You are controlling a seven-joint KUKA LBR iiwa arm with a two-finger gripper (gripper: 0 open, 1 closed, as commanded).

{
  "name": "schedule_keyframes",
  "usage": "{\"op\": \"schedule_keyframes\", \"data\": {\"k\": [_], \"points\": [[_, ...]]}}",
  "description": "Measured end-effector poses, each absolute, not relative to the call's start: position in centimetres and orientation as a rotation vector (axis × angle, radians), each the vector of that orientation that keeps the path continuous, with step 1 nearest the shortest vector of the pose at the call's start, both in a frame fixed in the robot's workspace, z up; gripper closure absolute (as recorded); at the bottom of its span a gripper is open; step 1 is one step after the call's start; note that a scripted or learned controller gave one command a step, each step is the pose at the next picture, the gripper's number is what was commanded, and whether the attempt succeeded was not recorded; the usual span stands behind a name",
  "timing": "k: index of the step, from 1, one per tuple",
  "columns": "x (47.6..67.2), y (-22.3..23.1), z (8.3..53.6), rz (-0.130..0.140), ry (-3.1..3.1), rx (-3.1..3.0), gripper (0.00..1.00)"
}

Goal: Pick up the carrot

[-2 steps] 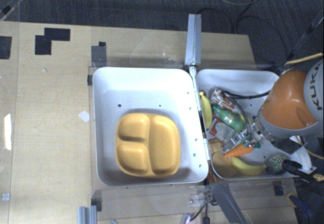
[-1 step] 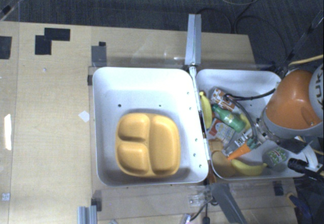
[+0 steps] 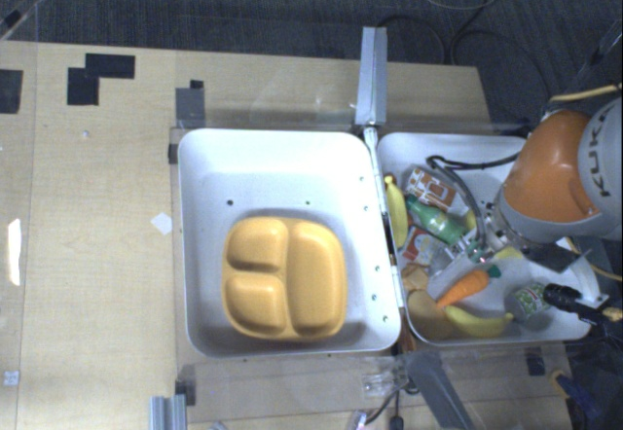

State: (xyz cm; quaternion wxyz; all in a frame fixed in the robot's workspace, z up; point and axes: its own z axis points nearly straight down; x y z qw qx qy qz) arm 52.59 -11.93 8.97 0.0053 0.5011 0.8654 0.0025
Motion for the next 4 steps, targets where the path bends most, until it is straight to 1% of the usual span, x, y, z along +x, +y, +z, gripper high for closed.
{"op": "schedule_keyframes", "data": {"k": [1, 2, 3, 4], "points": [[58.0, -11.8, 9.0, 0.007, 2.728, 1.533, 0.00], [61.5, -11.7, 8.8, -0.012, 2.874, 1.294, 0.00], [59.6, -3.4, 15.5, 0.037, 2.916, 1.144, 0.00], [50.3, -2.3, 18.6, 0.005, 2.913, 1.160, 0.00]]}}
